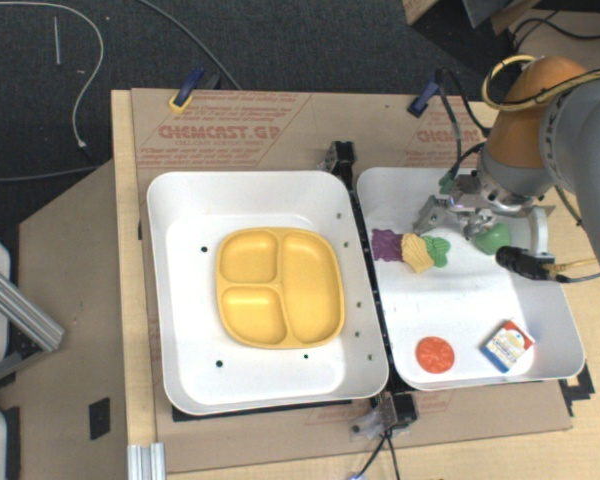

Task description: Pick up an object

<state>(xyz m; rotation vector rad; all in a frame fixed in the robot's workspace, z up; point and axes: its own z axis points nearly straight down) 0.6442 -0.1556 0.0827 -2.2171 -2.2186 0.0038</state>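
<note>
Looking down from the fixed camera, my arm (pixel 555 118) comes in from the right, grey with its orange band, and my gripper (pixel 477 213) hangs low over the far part of the right bin (pixel 480 313). Whether it is apart or together I cannot tell from this angle; the metal parts blur into one another, and nothing is plainly caught in it.

Just beside my gripper, toward the bin's right side, lies a green object (pixel 492 237). A little to the left sit three pieces bunched together and touching: a purple piece (pixel 385 243), a pale yellow piece (pixel 417 254) and a small green leafy piece (pixel 438 249). Nearer the front edge of that bin lie an orange-red round disc (pixel 435 354) and, well apart from it toward the right corner, a small white packet (pixel 506 345) with red and blue printing too small to read.

The left bin (pixel 180 268) holds a yellow divided plate (pixel 280 288) with three compartments.

Both bins rest on a brown board (pixel 130 268) printed in red; at the far left of it I read "CHEMCAST GP", and the same print near the right is partly hidden.
</note>
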